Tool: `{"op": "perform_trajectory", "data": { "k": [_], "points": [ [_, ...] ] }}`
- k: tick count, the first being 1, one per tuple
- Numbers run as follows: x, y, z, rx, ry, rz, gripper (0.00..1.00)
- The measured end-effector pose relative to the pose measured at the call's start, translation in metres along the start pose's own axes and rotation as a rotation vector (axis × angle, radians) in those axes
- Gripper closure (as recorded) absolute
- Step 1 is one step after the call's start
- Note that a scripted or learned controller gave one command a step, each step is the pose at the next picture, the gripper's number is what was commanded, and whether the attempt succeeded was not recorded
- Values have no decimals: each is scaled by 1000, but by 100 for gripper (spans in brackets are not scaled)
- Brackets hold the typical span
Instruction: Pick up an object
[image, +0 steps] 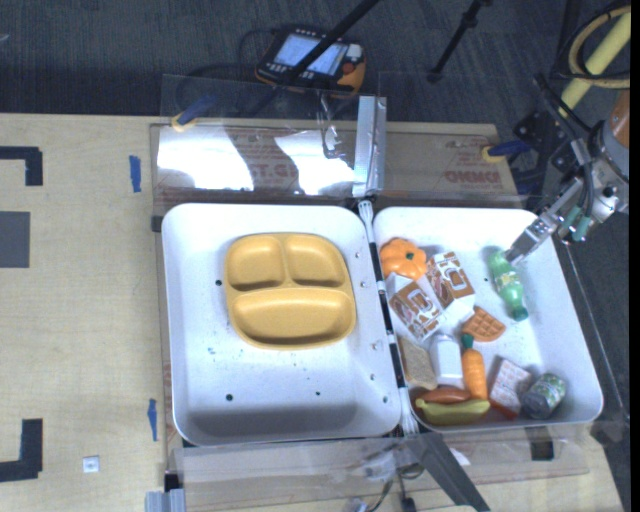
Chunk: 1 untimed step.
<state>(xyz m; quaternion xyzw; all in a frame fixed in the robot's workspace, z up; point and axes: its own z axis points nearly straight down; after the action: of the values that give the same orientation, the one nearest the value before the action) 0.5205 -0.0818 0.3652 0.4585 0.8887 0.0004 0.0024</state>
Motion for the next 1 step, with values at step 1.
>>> {"op": "perform_trajectory", "data": {
  "k": [1],
  "points": [
    [22, -33, -28, 0, -1, 28, 100]
  ]
}}
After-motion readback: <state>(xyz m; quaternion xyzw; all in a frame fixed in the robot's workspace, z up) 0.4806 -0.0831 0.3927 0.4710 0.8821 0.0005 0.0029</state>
